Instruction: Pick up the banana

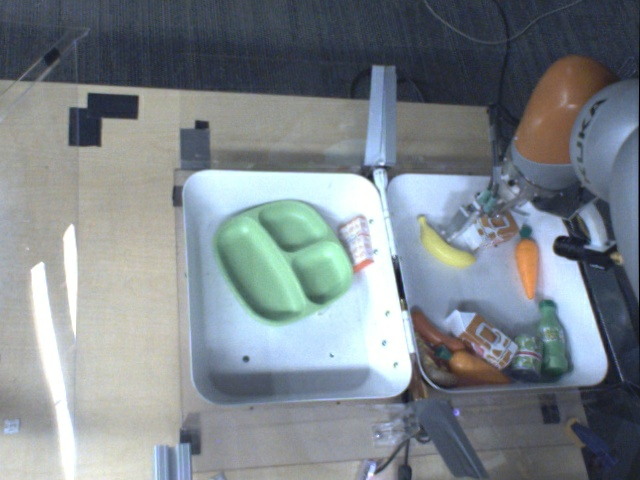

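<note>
One banana lies in the right-hand bin, up in its far-left part, not far from the divider between the two bins. Its long axis runs at a slant, from a thin end near the divider down to a fatter end pointing toward the middle of the bin, with the curve bowing downward. Just beside its upper right sits the tool, low over the bin floor at the end of the arm that reaches in from the right. From where I stand the banana is to the tool's left and a little nearer the camera; the two look close, maybe touching at the tip, but I can't be sure. Whether the tool is spread or closed I cannot tell, and nothing is plainly gripped. A small orange packet lies right under the wrist, a carrot further right. I'd judge a short shift leftward, turned across the fruit's slant, is what's needed.
</note>
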Controlling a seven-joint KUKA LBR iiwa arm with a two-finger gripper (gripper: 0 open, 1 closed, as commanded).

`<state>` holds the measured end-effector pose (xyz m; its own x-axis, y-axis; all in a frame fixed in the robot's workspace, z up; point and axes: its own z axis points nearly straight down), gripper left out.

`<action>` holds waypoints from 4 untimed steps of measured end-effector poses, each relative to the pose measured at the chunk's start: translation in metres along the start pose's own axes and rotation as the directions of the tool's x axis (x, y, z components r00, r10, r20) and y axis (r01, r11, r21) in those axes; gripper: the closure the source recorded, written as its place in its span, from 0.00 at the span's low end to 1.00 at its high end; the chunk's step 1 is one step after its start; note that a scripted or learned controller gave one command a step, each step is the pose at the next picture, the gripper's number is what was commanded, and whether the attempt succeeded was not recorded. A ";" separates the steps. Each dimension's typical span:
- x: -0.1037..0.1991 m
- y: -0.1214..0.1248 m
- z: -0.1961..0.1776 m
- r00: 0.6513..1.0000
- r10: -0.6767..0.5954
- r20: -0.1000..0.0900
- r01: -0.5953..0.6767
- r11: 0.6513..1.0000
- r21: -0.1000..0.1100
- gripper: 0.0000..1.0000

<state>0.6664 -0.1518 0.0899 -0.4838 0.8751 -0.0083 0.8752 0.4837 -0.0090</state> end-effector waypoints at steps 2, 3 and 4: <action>0.066 -0.010 0.000 0.998 -0.058 -0.002 0.058 0.998 -0.018 0.00; 0.070 -0.008 0.000 0.997 -0.075 -0.001 0.075 0.997 -0.018 0.00; 0.062 -0.010 0.001 0.997 -0.073 -0.003 0.073 0.997 -0.019 0.00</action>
<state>0.6279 -0.1024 0.0886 -0.5467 0.8373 -0.0043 0.8373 0.5467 0.0090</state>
